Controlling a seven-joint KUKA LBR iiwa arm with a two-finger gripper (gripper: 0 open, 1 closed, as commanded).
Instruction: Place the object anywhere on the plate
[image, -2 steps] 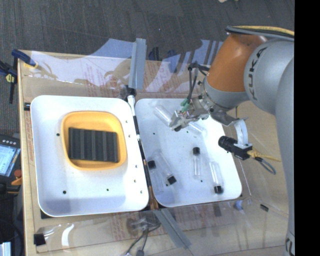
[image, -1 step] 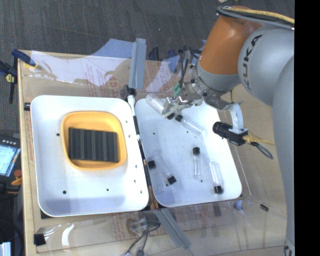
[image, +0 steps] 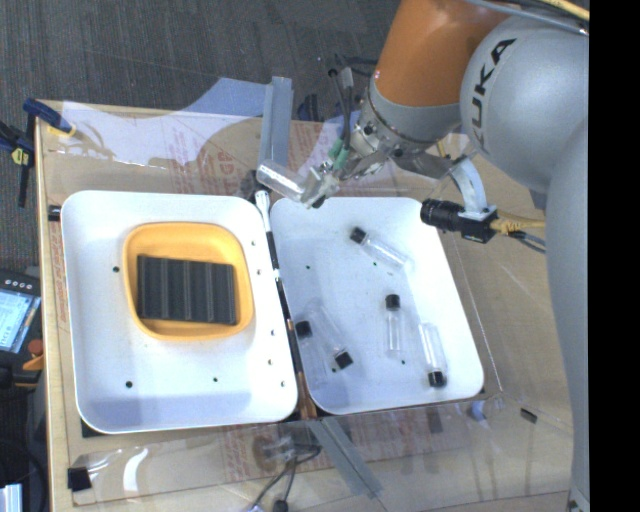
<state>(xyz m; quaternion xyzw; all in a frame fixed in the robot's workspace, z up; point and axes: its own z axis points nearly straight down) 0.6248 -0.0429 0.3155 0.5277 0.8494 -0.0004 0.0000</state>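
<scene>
Clear vials, black-capped, scattered in right bin (image: 455, 300); upper vial (image: 377, 245) long axis diagonal, cap toward upper left; two vials (image: 392, 322) near-vertical; glass bodies faint against white. Yellow plate (image: 186, 247) with dark ridged insert in left bin (image: 90, 330). Gripper (image: 318, 190) above right bin's far-left corner; grip state cannot be told.

Two shallow white bins sit side by side on the wooden surface (image: 150, 150): left bin (image: 90, 350) and right bin (image: 330, 395), touching along their inner edges. Paper sheets (image: 120, 130) lie flat under clear film at the far left of the surface. A grey metal bracket (image: 275, 120) stands upright behind the bins' junction. A small device with a lit screen (image: 15, 315) sits off the left edge. Dark carpet (image: 150, 40) lies beyond.
</scene>
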